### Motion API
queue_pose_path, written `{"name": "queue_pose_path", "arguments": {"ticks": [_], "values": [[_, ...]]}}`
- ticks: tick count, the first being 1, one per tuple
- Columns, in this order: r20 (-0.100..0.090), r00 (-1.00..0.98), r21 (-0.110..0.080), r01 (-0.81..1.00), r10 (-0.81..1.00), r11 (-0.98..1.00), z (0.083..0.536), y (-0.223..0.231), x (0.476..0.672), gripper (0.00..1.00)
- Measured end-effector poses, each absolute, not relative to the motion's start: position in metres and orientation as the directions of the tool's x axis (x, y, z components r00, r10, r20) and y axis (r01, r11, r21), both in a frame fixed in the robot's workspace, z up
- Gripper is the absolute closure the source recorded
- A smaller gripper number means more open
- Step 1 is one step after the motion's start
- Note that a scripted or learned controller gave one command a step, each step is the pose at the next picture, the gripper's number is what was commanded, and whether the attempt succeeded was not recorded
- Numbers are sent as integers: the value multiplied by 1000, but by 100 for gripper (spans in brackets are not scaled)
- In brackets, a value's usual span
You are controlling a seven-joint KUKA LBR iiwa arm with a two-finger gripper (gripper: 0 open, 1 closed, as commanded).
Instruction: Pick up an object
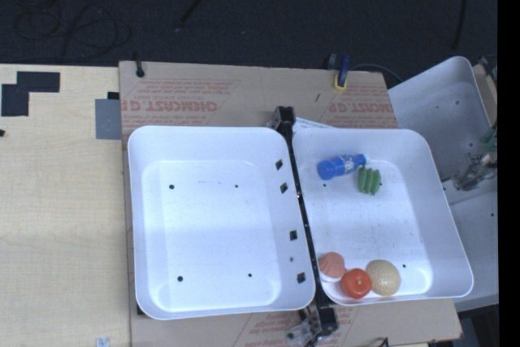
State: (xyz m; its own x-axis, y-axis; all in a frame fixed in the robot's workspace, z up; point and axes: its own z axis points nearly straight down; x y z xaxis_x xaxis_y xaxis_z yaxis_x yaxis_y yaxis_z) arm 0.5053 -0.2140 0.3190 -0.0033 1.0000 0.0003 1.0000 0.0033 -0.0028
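Nothing is grasped yet; the gripper's state cannot be told from this camera view. The right bin (422, 175) holds a blue bottle (340, 166) beside a green piece (370, 180), well apart from a pink ball (331, 264), red ball (356, 283) and cream ball (383, 277) touching near the front wall. The bottle looks easiest to reach; the clustered balls crowd each other. The left bin (154, 175) sits alongside.

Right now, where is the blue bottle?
In the camera view, the blue bottle lies on its side in the right bin, near its far edge, just left of the green object.
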Motion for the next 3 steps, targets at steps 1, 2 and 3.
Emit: {"name": "queue_pose_path", "arguments": {"ticks": [1, 2, 3], "values": [[-6, -5, 14, 1000, 1000, 5, 441, -213, 577, 100], [1, 1, -4, 1000, 1000, -1, 422, -213, 537, 100], [3, 2, -10, 1000, 1000, -2, 353, -213, 501, 100]]}}
